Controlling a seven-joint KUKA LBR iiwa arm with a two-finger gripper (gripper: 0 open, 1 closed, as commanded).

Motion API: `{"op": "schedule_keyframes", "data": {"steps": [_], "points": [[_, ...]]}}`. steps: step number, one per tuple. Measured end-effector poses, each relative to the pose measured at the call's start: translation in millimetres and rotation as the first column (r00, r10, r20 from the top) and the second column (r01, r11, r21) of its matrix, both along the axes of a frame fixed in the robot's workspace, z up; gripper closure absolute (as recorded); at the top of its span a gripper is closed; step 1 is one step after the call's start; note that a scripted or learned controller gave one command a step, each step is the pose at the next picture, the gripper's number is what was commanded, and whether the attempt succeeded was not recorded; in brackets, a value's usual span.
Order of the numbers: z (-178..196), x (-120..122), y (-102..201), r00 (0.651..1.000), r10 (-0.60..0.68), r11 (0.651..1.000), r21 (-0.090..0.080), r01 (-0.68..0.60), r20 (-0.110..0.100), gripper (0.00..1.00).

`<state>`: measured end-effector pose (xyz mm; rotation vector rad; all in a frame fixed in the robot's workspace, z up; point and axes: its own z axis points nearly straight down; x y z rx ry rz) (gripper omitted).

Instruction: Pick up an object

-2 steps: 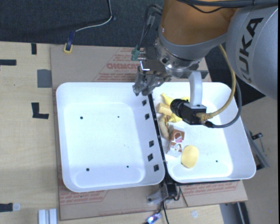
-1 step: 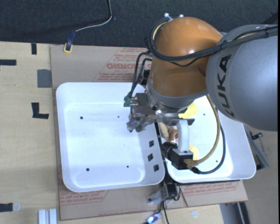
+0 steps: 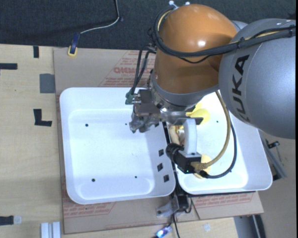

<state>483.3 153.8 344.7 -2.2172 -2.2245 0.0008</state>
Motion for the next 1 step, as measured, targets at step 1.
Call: {"op": "schedule_keyframes", "data": {"steps": [1], "points": [[30.3,0.4,-52.4,1.000,-0.004,1.000,-0.001,0.004,0.001,1.00]]}}
